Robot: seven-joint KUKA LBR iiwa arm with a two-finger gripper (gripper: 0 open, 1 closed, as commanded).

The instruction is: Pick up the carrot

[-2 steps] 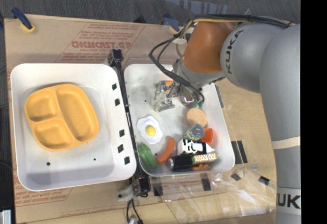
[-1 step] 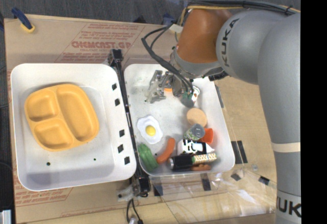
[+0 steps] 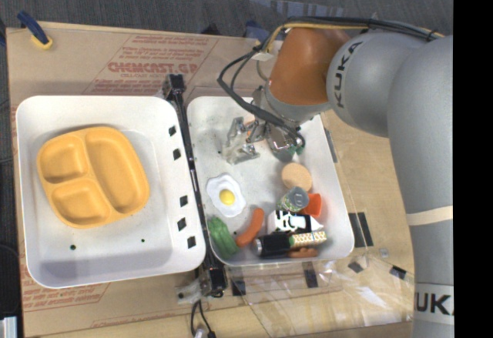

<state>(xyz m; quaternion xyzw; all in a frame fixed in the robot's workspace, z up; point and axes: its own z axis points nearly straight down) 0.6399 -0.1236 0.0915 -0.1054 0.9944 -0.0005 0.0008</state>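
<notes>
Looking at the right bin (image 3: 333, 175), you see the carrot (image 3: 249, 228) lying untouched near its lower edge, while the end effector (image 3: 245, 138) hovers spread apart above, the pickup undone.

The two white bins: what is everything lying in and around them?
left bin: one, white, left half of the bench
divided tray: one, yellow, in the left bin
right bin: one, white, beside the left bin
fried egg: one, white with yellow yolk, right bin
carrot: one, orange, below the egg
green item: one, right bin's lower left corner
round bun-like item: one, tan, right bin
cardboard sheet: one, brown, under both bins
arm: one, grey with orange band, from the right
end effector: one, metallic, over the right bin's upper part
</notes>
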